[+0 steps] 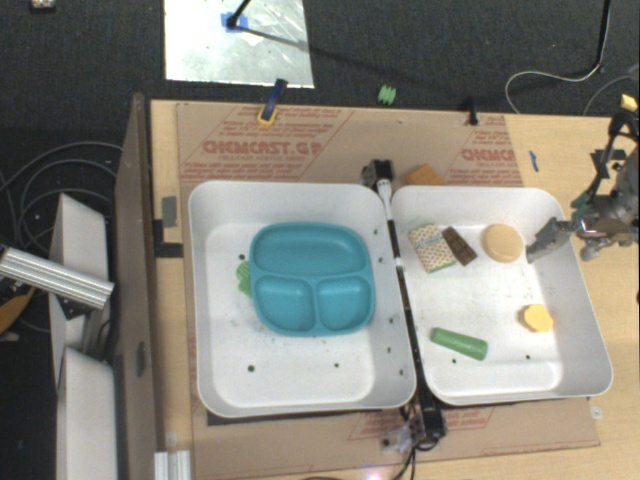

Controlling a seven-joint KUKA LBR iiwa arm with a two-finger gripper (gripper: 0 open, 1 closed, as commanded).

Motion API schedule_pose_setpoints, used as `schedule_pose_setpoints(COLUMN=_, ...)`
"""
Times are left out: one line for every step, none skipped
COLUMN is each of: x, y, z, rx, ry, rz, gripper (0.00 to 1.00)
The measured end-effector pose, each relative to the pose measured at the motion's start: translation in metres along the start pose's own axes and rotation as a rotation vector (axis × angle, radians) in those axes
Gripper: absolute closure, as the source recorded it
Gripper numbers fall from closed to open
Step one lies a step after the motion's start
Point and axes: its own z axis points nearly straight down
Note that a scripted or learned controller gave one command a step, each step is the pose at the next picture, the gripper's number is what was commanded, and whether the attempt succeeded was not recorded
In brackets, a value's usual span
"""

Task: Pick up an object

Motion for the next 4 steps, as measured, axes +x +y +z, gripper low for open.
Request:
schedule_pose_setpoints(x=-0.029, y=-0.039, z=0.088, rx=0.008, ry=0.002, rz=0.006, gripper=0.00)
schedule_pose_setpoints(x=-0.027, y=-0.019, z=0.182, rx=-0.004, ry=0.000, rz=0.003, gripper=0.00)
schedule_pose_setpoints(x=-0.027, y=-0.019, z=0.169, rx=-0.003, ry=0.000, rz=0.002, gripper=1.00)
schedule_pose_setpoints(x=-0.027, y=-0.019, z=0.169, rx=-0.003, ry=0.000, rz=0.001, gripper=0.00)
